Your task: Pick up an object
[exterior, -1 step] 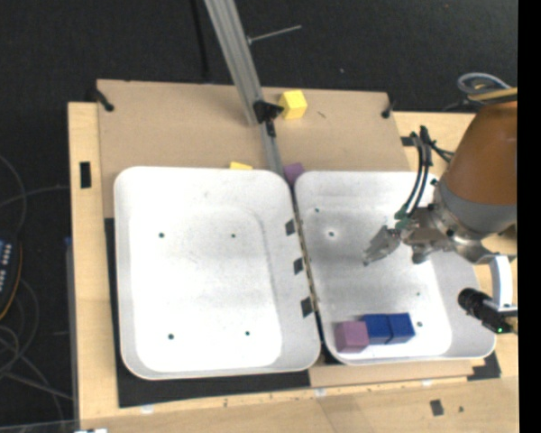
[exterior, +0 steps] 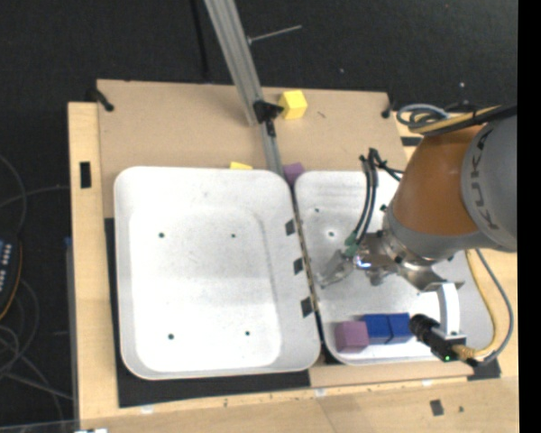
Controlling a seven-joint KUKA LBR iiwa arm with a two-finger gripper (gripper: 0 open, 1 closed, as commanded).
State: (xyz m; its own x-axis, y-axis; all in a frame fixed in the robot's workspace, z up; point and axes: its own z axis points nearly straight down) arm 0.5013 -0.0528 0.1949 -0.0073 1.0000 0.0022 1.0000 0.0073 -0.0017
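The end effector (exterior: 329,273) hangs low in the right bin (exterior: 329,197), grip unreadable, with the blue block (exterior: 385,326) and purple block (exterior: 351,335) near, probably targets.

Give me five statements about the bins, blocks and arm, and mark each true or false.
1. A blue block lies in the right bin. True.
2. A purple block sits beside the blue block, on its left in the camera view. True.
3. Both of those blocks lie in the left bin. False: they lie at the near end of the right bin.
4. The arm is over the left bin. False: it is over the right bin.
5. A yellow block rests on the bench beyond the bins. True.
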